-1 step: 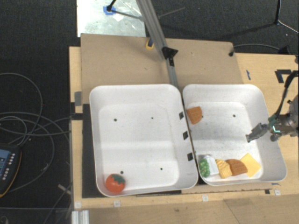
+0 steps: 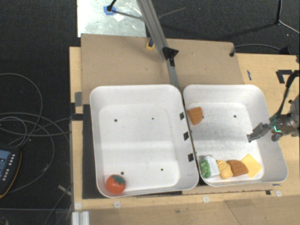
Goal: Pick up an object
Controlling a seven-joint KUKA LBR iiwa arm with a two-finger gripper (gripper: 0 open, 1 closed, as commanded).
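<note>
The gripper [image 2: 257, 134] reaches in from the right over the right-hand bin [image 2: 255, 95], near its right wall, with a green light glowing on the wrist behind it; whether it is apart or together cannot be told from here, and nothing shows between its tips. Below it, along the bin's front edge, lies a tight row of toy foods: a green vegetable piece [image 2: 205, 168] at the left, a pale yellow corn-like piece [image 2: 224, 168] touching it, a brown bread-like slice [image 2: 238, 167] next, and a yellow cheese wedge [image 2: 251, 165] at the right end. An orange-brown bread-like piece [image 2: 195, 115] sits apart from them against the bin's left wall. The left-hand bin [image 2: 136, 93] holds a red tomato [image 2: 115, 184] in its front left corner. A grey metal pole [image 2: 154, 25] slants across the brown worktop [image 2: 201, 62] behind the bins, ending at the seam between them. Loose cables [image 2: 28, 125] and a handheld control pendant [image 2: 8, 165] lie on the dark floor to the left.
</note>
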